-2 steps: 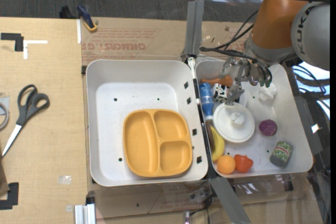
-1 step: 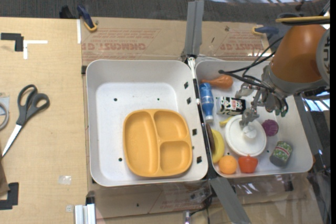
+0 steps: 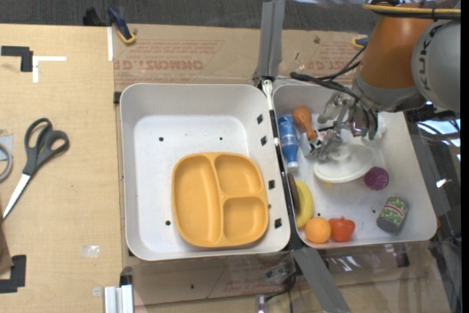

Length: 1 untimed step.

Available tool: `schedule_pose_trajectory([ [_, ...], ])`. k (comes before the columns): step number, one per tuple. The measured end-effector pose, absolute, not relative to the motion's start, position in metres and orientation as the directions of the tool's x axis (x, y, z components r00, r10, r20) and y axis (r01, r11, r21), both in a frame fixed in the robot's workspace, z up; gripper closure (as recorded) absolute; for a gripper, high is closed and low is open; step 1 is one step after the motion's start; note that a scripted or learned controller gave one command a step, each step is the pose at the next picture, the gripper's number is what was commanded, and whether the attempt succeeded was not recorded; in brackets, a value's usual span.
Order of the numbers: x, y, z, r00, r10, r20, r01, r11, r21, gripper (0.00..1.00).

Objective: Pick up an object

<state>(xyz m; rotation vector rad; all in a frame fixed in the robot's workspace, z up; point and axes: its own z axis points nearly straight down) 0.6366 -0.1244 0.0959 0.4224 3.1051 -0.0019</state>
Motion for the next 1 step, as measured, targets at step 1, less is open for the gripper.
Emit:
schedule_pose_trajectory([
  [1,0.6357,-0.1008,0.0945,-0.874,0.485,-0.005,0.485,0.874,0.001,0.0],
])
